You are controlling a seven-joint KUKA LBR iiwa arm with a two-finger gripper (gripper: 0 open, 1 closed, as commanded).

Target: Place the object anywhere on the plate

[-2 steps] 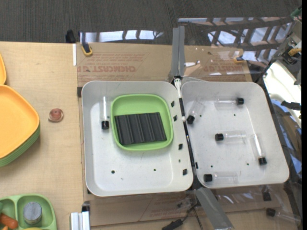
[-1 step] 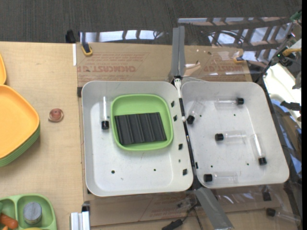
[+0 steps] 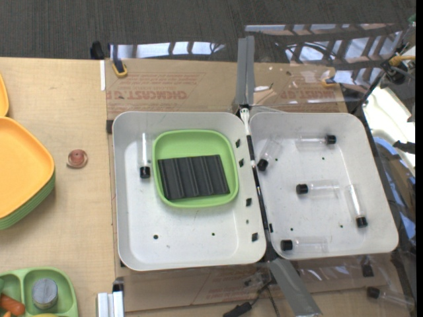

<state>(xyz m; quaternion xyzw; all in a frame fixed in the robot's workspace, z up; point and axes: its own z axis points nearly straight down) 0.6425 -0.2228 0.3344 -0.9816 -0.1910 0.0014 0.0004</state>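
A white rounded casing [image 3: 394, 121] sits at the right edge. I cannot tell whether it belongs to my arm.

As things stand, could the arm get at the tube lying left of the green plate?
Probably yes: the tube lies uncovered on the left bin's floor beside the plate, though close to the bin wall.

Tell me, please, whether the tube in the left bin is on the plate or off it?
Off: the tube lies on the bin floor, beside the green plate's left rim.

Bright even light, soft shadows; sharp focus, glare at right edge
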